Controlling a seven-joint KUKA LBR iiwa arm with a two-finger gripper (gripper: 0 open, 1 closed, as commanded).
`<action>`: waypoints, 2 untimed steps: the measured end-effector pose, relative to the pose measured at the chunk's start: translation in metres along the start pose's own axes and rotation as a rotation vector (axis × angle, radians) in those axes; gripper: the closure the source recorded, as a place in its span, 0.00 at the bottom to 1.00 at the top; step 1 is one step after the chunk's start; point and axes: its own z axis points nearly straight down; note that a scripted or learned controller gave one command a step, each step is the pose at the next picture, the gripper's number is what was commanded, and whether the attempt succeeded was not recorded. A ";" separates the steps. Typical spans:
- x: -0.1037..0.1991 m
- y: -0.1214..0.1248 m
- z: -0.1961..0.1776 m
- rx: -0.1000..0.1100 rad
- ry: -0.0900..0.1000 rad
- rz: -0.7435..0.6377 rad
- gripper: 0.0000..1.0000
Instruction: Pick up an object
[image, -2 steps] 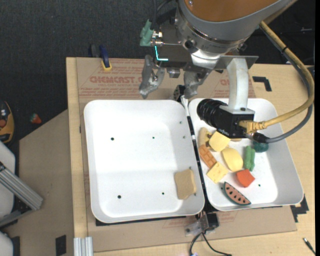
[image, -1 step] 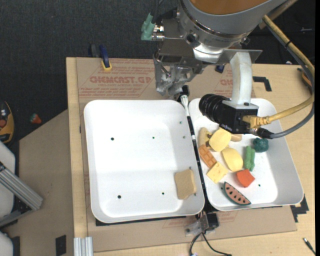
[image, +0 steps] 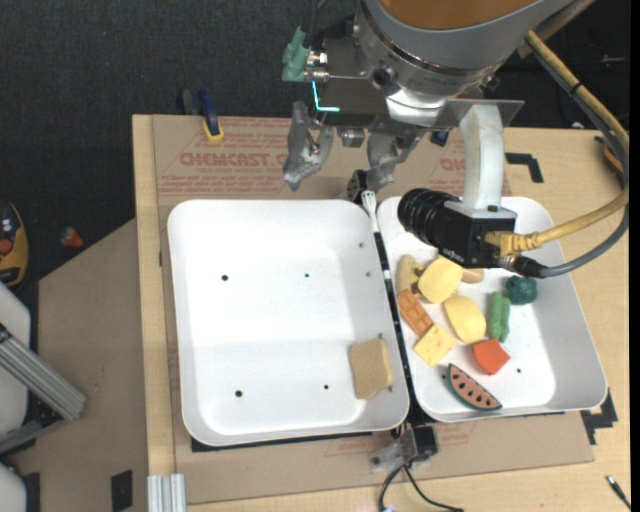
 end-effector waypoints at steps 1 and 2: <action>0.000 0.000 -0.011 -0.004 0.002 -0.001 1.00; 0.001 0.000 -0.011 -0.003 0.001 -0.001 0.00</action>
